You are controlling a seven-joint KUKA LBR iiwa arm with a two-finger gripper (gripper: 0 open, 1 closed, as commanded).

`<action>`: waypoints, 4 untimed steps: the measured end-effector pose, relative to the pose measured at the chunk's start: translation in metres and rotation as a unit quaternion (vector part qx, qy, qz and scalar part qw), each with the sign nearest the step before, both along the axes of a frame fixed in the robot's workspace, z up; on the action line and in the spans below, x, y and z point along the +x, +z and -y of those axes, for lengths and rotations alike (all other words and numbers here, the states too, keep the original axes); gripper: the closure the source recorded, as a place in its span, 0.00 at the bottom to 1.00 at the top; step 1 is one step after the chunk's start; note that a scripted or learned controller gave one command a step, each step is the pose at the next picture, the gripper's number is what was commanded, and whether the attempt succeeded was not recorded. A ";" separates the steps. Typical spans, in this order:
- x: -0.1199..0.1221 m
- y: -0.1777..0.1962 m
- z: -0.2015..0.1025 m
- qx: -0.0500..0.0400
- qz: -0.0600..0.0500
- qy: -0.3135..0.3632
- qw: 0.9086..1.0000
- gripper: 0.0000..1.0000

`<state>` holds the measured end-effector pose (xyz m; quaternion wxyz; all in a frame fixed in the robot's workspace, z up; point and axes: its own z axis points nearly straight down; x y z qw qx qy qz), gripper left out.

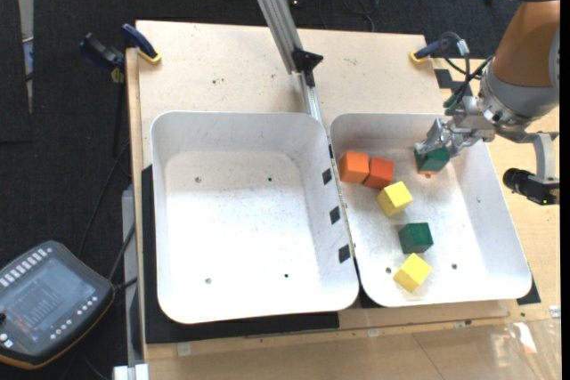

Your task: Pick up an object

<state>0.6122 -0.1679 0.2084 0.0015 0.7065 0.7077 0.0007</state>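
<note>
Gripper [436,149], over the far part of the right bin [499,218], is clamped on a green block [435,159] that looks lifted clear of the floor. Only its top seems pinched, so I judge a jolt could drop it onto the orange blocks [366,169] nearby.

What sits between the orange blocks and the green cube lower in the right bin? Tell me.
In the camera view, a yellow cube lies between the orange blocks and the green cube, close beside the orange pair and apart from the green one.
</note>
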 end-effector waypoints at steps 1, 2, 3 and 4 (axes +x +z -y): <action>0.001 -0.005 -0.054 0.001 -0.003 0.003 1.000 1.00; 0.011 -0.011 -0.105 0.001 -0.002 0.003 1.000 1.00; 0.011 -0.010 -0.163 0.002 -0.003 0.004 1.000 1.00; 0.025 -0.011 -0.220 0.002 -0.001 0.003 1.000 1.00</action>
